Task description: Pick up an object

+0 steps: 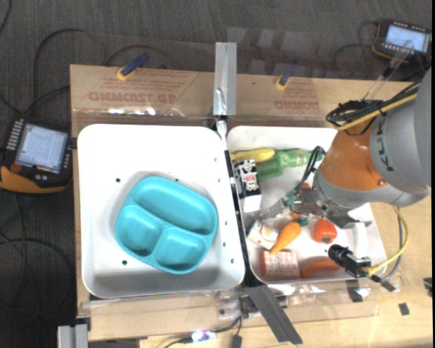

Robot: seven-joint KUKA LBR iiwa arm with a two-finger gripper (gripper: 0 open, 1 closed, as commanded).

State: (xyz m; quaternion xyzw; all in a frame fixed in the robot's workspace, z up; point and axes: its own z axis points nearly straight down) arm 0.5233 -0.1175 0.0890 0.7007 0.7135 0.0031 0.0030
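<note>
One claw hangs just above the carrot.

a divided tray lies in the left bin. the right bin holds a bottle at its far side, a carrot nearer, and the arm over its right part.

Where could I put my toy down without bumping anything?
The left bin has bare white floor all around the blue tray, widest near its top edge. The right bin is crowded: carrot, bottle and the arm's hand.
</note>
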